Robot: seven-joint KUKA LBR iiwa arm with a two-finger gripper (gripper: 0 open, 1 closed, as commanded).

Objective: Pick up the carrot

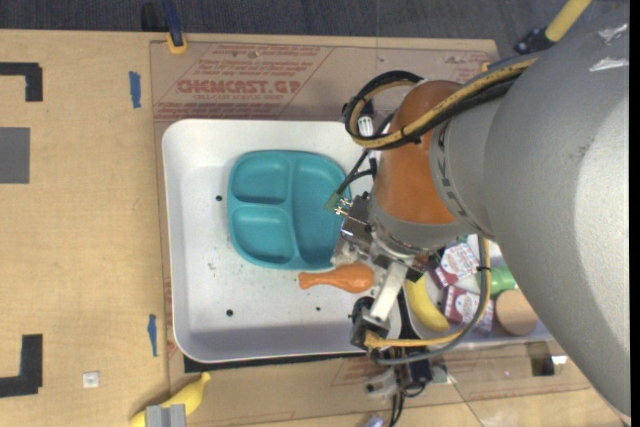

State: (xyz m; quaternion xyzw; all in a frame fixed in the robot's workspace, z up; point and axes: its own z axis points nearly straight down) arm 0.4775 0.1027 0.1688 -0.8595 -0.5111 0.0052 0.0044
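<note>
The carrot [335, 280] is orange and lies flat in the left white bin [195, 245], near its front right corner, thin end pointing left. It rests just below the teal divided plate [283, 205]. My gripper [362, 257] hangs directly over the carrot's thick right end, close above it or touching it. The wrist and its orange band cover that end, so whether the carrot is gripped stays hidden.
The right bin [470, 333] holds a banana [425, 305], a pink-and-white packet [460, 273], a green item [502, 281] and a tan round item [516, 315], all partly under the arm. The left bin's wall runs close beside the carrot.
</note>
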